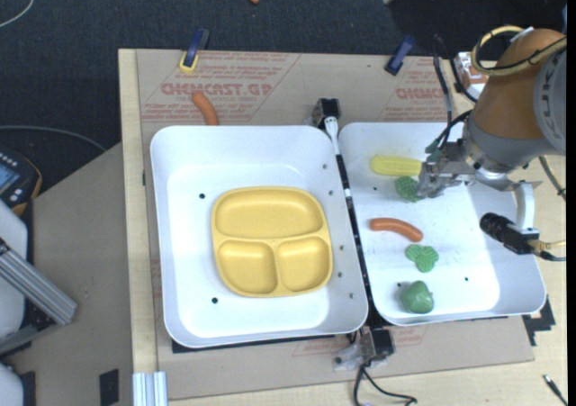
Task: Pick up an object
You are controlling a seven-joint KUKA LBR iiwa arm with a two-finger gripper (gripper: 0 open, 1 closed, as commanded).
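The green vegetable piece is located in the far part of the right bin, just below a yellow corn cob and just beside the hand.

The worktop is covered with a brown printed board. Two shallow white bins are set on it side by side, with their inner edges touching. The left bin is occupied by a yellow divided tray, which is placed flat near the bin's centre. Three compartments are formed in the tray: one wide compartment on the far side and two smaller ones on the near side.

The grey arm is extended over the far right corner of the right bin, with the orange band visible above the wrist. The hand is lowered to the bin floor at the right side of the green vegetable piece. Whether the hand is open or closed cannot be determined, and no object is seen gripped in it.

The remaining objects are distributed along the left half of the right bin. An orange sausage is laid near the middle. A green leafy piece is positioned below it. A green pepper is positioned nearest the front wall. All three are apart from one another.

A second orange sausage is laid on the worktop behind the left bin.
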